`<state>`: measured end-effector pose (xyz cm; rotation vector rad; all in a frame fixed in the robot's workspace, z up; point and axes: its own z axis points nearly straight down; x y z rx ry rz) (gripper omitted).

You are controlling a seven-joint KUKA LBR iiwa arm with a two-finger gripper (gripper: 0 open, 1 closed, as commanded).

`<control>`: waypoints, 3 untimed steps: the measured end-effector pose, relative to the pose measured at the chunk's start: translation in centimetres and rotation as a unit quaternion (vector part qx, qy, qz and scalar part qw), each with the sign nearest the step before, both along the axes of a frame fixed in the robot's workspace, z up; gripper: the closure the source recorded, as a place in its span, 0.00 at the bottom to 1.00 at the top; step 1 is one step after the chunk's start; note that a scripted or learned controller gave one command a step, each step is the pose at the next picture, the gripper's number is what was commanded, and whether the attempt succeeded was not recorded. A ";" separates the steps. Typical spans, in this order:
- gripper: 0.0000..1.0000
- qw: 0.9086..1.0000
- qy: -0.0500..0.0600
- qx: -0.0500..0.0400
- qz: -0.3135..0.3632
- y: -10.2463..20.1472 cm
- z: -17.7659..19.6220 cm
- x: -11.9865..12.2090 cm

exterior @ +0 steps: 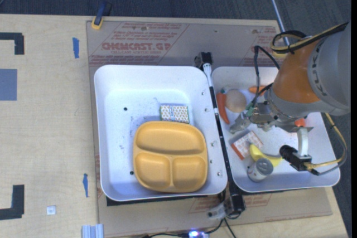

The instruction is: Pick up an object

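Note:
My gripper [249, 119] is low over the middle of the right bin [329, 175], reaching in from the right under the orange-banded wrist. Just to its upper left lies a beige rounded object [235, 100], and an orange stick-shaped thing [222, 106] rests along the bin's left wall. Below the gripper lie a white and red packet [242, 145], a yellow piece [260, 155] and a grey round cap [256, 171]. Nothing shows clearly between the gripper's tips, and the wrist hides part of the bin behind it.
The left bin [111, 120] holds a large yellow divided tray [170, 155] and a small patterned pack [174, 113] behind it. A black divider clamp [204, 58] sits between the bins. A small orange bit [300, 121] lies near the right bin's right side.

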<state>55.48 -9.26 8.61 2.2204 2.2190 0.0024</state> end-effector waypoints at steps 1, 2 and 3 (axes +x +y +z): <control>0.00 1.000 0.000 0.000 0.000 -0.1 0.0 -0.7; 0.00 1.000 0.000 0.000 0.000 -0.3 0.0 1.1; 0.00 1.000 0.000 0.000 0.000 0.1 0.0 -0.5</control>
